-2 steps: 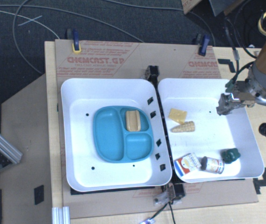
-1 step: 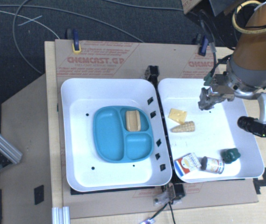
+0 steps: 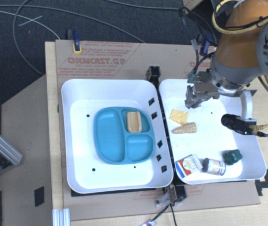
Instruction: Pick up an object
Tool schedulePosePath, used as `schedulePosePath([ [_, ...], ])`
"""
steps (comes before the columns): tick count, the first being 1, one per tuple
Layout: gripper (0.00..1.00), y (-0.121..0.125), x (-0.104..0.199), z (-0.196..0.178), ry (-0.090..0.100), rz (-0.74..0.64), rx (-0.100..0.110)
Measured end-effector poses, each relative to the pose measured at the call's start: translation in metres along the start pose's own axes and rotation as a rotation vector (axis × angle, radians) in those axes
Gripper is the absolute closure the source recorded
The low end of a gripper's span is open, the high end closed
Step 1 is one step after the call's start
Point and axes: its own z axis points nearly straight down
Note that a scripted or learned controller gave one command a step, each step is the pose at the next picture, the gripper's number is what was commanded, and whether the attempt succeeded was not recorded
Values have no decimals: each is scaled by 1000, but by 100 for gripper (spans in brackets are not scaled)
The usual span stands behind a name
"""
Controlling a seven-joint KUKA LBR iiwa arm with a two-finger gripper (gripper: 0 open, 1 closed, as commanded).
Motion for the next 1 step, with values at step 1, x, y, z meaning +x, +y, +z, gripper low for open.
schedulePosePath([
  [1, 100, 2, 56, 15, 2, -1, 6],
])
